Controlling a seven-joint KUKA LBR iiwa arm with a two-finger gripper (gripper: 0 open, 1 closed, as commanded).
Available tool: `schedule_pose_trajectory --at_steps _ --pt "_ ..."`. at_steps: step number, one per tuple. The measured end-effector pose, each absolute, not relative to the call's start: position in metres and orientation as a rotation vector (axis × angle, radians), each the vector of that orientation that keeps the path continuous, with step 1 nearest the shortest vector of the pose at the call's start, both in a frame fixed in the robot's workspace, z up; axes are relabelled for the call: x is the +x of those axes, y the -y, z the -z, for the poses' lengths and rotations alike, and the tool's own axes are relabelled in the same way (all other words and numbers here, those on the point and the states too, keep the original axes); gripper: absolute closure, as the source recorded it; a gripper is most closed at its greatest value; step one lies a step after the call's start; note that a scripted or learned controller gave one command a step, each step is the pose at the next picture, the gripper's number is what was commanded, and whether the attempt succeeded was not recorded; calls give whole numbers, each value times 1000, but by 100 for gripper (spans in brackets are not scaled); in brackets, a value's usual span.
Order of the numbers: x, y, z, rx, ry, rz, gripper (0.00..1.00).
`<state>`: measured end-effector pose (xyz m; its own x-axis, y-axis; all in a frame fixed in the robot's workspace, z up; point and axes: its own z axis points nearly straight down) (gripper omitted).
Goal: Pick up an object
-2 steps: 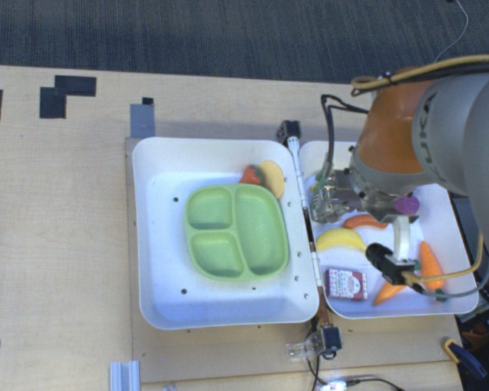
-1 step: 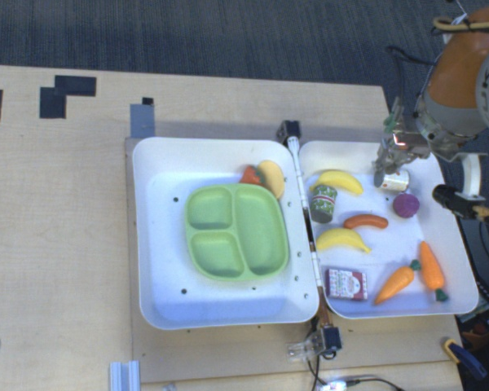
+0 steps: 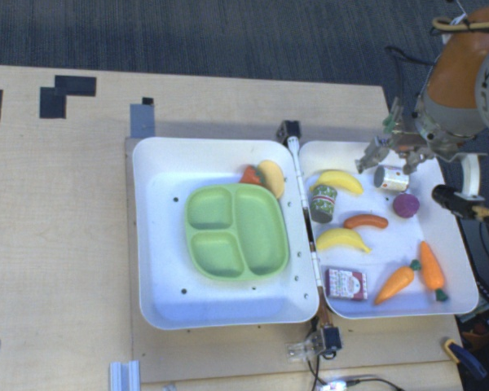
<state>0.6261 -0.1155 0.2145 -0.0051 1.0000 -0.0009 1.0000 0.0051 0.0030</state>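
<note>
**A:** White plastic, both bins – two of them side by side. What sits in the left bin [image 3: 159, 243]?

**B:** One green divided plate [image 3: 236, 231] with three compartments, lying flat in the middle. At its upper right corner, touching the rim, one small yellow piece [image 3: 271, 176] and one red piece [image 3: 251, 175]; I cannot tell what food they are.

**A:** And the right bin [image 3: 460, 287]?

**B:** Two bananas: one [image 3: 341, 181] near the top, one [image 3: 343, 239] lower down. Two carrots: one [image 3: 396, 282] lying slantwise at the bottom, the other [image 3: 431, 268] just beside it toward the right edge. One red sausage [image 3: 366, 221] between the bananas. One small green can [image 3: 323, 202] by the divider. One purple ball-like fruit [image 3: 406, 205]. One red-and-white carton [image 3: 346, 283] at the bottom left. One pale cylinder [image 3: 391, 178] near the top.

**A:** The arm?

**B:** It reaches in from the right, orange band uppermost. The gripper [image 3: 389, 160] hangs over the upper part of the right bin, just above that pale cylinder, close to the upper banana.

**A:** Is the claw clenched on anything?

**B:** Its fingers look spread, released, with nothing visibly between them.
</note>
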Motion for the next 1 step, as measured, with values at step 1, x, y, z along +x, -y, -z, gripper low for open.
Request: schedule_pose_trajectory --at_steps 1 --pt "573 109 -100 2206 -2219 -13 0"
